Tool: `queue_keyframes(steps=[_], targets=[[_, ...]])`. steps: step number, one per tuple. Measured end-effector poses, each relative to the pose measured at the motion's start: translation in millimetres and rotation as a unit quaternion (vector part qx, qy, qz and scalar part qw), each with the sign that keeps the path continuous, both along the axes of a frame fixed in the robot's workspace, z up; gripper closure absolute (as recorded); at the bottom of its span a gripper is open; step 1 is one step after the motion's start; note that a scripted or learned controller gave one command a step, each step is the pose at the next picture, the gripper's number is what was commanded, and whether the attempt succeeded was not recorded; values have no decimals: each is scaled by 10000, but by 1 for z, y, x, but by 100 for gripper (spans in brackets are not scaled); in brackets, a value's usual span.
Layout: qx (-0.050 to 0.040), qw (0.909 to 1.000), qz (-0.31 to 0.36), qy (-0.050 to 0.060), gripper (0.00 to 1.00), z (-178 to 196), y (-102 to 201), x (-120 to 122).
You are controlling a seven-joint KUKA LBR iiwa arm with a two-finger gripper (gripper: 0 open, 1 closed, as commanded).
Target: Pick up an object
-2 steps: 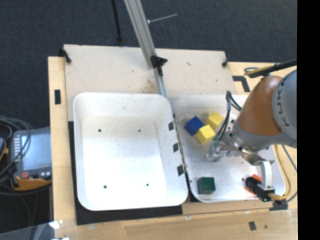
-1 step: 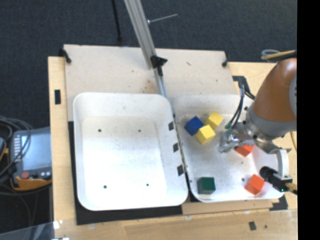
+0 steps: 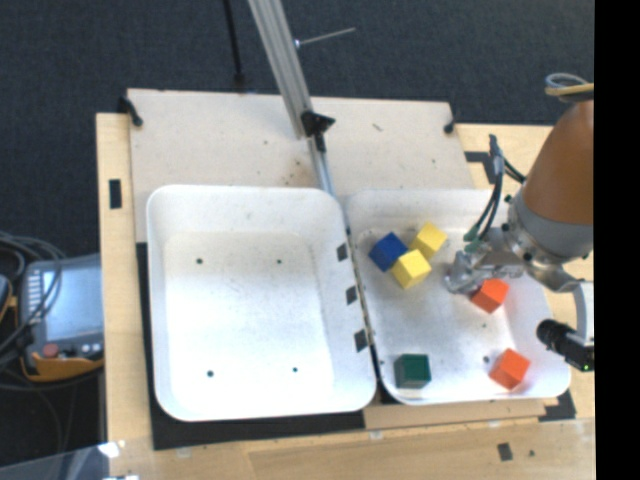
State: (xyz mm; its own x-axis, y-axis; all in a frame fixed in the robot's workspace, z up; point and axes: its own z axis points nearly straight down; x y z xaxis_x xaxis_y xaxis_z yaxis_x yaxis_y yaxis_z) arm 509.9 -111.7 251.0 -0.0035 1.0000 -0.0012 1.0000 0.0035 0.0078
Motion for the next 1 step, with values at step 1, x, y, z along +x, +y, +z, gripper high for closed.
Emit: queue_keyframes(steps=[1], targets=[[2, 10000, 3, 10, 100, 35, -1, 2]])
